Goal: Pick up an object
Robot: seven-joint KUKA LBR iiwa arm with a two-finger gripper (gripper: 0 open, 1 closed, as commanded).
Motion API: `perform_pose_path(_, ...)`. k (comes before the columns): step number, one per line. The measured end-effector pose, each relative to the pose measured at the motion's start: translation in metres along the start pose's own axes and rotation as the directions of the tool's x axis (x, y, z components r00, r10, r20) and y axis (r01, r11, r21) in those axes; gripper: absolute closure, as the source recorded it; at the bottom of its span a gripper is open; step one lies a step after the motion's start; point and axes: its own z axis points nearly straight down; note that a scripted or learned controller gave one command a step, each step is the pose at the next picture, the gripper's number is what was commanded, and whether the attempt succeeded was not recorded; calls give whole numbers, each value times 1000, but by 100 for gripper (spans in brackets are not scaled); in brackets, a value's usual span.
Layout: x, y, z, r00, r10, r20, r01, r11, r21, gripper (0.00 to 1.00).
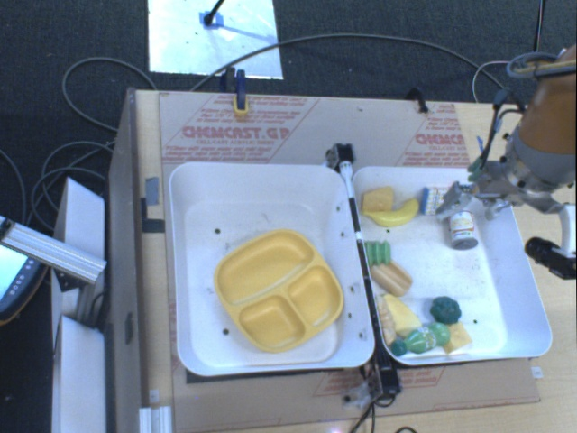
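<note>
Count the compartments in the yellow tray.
3. The yellow tray in the left bin has one long compartment along its upper-left side and two smaller ones below, side by side.

Brown bench (270, 129) bears two white bins (194, 242).

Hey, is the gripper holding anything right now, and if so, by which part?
It cannot be told. The gripper sits right above a small can in the right bin, but the fingers' grip on it isn't visible.
</note>
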Motion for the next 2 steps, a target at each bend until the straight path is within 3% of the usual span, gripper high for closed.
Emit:
perform_pose_path(1, -32, -37, 136, 1000, 2, 1, -2, 1000, -1, 0)
perform_pose_path(2, -13, -95, 136, 1000, 2, -1, -2, 1000, 1, 0)
